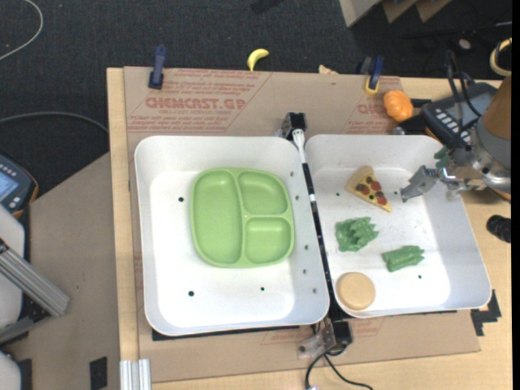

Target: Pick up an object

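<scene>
Camera view from above shows a bench (211,96) bearing two shallow white bins side by side. The left bin (158,218) holds a green divided plate (242,216). The right bin (455,242) holds four small toy foods: a pizza slice (370,188) near its far side, a leafy green piece (356,234) at the middle, a smaller green piece (403,257) to its right, and a round tan biscuit (356,290) at the near left corner.

The arm (496,136) reaches in from the right edge. Its end effector (416,185) hangs over the right bin, just beside the pizza slice and apart from it, with nothing between its fingers. Whether the fingers stand wide or narrow cannot be told; they are small and blurred.

By the look of it, this is the approach step: no object is grasped yet. The pizza slice seems the likeliest target. The next move would call for centring over one piece, descending until the fingers straddle it, then closing. The slice lies flat, so a shallow grip could slip off.
</scene>
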You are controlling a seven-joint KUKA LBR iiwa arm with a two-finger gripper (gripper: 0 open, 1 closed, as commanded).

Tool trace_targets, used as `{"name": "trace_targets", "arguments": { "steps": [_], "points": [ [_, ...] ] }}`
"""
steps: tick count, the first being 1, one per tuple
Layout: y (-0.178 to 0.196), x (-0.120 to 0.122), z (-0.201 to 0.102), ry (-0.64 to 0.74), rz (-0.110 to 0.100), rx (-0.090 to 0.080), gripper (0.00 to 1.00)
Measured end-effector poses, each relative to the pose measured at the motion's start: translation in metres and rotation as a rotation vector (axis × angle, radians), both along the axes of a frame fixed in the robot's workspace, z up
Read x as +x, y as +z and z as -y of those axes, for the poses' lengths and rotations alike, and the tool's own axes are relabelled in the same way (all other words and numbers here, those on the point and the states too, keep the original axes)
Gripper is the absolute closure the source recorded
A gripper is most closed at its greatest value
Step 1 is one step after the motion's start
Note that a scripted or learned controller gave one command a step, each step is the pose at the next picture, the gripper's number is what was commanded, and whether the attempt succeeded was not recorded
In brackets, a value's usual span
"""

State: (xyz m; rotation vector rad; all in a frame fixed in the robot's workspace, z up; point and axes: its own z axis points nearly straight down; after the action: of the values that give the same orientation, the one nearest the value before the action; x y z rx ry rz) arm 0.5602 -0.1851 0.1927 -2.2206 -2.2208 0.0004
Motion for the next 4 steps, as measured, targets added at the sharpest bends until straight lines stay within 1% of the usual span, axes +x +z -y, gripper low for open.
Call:
{"name": "trace_targets", "arguments": {
  "steps": [1, 2, 3, 4],
  "points": [
    [0.082, -0.047, -0.074, 0.007, 0.006, 0.001, 0.00],
    [-0.017, -0.084, -0.095, 0.000, -0.011, 0.003, 0.00],
    [-0.027, -0.055, -0.045, -0.004, 0.004, -0.004, 0.00],
    [0.014, -0.081, -0.096, 0.004, 0.002, 0.001, 0.00]
  ]
}}
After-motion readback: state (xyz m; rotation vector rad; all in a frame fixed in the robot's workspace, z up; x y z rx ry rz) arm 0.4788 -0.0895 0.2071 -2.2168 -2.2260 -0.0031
